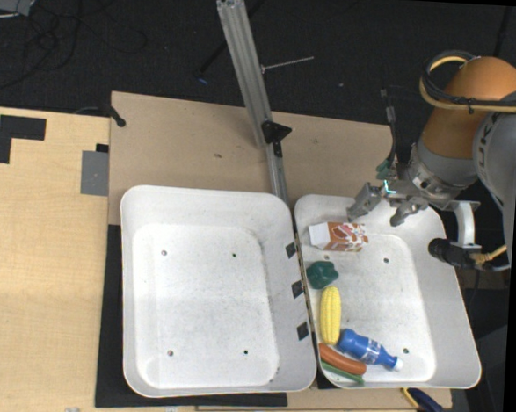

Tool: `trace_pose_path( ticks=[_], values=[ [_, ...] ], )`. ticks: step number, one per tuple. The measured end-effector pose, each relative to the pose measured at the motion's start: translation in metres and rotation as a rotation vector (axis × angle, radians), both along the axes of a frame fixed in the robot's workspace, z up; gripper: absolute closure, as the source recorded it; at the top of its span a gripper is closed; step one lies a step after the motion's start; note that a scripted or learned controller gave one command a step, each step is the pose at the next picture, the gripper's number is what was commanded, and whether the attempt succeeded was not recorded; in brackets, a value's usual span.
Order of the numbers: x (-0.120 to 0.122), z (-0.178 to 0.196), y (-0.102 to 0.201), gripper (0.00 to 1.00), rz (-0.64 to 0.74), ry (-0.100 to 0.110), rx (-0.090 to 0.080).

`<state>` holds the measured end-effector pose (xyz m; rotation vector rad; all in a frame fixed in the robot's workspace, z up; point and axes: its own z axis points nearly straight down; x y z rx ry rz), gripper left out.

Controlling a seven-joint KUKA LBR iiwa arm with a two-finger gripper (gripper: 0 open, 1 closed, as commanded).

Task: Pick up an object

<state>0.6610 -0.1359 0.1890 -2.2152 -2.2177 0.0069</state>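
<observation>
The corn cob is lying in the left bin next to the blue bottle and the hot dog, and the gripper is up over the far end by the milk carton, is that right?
Not quite. The corn cob lies in the right bin, not the left one. The rest holds: it is next to the blue bottle and the hot dog, and the gripper is over the far end by the milk carton. The camera view shows this.

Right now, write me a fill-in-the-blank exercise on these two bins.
1. The toys lie in the ___ bin.
2. The corn cob is coloured ___.
3. The gripper hangs above the bin's ___ edge, fingers spread.
4. The carton lies nearest the ___.

Missing words: right; yellow; far; gripper
</observation>
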Motion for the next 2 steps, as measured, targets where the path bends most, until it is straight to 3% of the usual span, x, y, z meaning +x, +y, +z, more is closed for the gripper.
trace_pose_path(
  ticks=[1, 2],
  values=[
    [0.001, 0.003, 0.0, 0.0, 0.003, -0.004, -0.002],
    [0.001, -0.06, 0.003, 0.0, 0.004, -0.003, -0.001]
  ],
)
